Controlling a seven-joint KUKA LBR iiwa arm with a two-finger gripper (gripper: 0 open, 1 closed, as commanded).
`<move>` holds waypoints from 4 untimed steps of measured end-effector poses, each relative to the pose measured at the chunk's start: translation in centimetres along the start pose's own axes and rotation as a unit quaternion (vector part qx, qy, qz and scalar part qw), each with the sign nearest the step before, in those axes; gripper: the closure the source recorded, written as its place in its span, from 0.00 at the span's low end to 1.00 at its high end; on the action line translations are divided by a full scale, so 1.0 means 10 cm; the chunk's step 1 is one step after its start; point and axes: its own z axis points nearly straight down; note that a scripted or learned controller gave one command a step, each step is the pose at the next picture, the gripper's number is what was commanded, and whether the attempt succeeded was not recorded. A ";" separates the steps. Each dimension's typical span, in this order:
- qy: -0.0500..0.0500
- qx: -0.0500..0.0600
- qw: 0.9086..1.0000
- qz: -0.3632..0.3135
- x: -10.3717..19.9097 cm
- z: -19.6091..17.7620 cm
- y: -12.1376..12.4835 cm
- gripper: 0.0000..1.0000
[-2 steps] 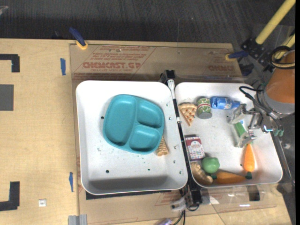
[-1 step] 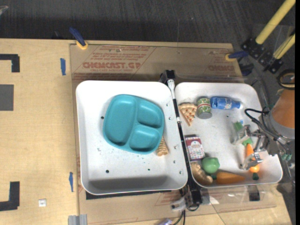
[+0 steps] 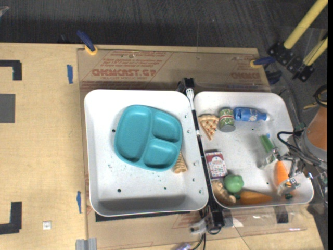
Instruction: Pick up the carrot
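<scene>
A long orange carrot (image 3: 255,196) lies along the front wall of the right bin (image 3: 250,99), just right of a green apple (image 3: 234,183). A shorter orange piece (image 3: 281,172) sits near the bin's right wall, and I cannot tell what it is. My gripper (image 3: 290,180) is low in the bin's front right corner, right against that shorter orange piece and a little to the right of the long carrot's tip. Cables and the wrist body cover its lower part. The arm's orange band (image 3: 318,133) shows at the right edge.
The right bin also holds a waffle piece (image 3: 208,125), a small can (image 3: 226,119), a blue bottle (image 3: 250,114), a green item (image 3: 267,142), a red packet (image 3: 216,164) and a tan item (image 3: 222,192). In the left bin (image 3: 99,155) are a teal divided plate (image 3: 148,137) and a cone (image 3: 180,163).
</scene>
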 end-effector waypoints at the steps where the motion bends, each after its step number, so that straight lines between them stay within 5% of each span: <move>1: -0.005 0.004 1.000 -0.002 -0.05 -0.13 -0.01 1.00; 2: -0.005 0.003 1.000 -0.002 -0.04 -0.12 0.00 0.00; 3: 0.001 0.001 0.992 0.126 -0.42 0.01 -0.15 0.00; 4: 0.000 0.001 1.000 -0.030 -0.08 0.00 0.24 0.00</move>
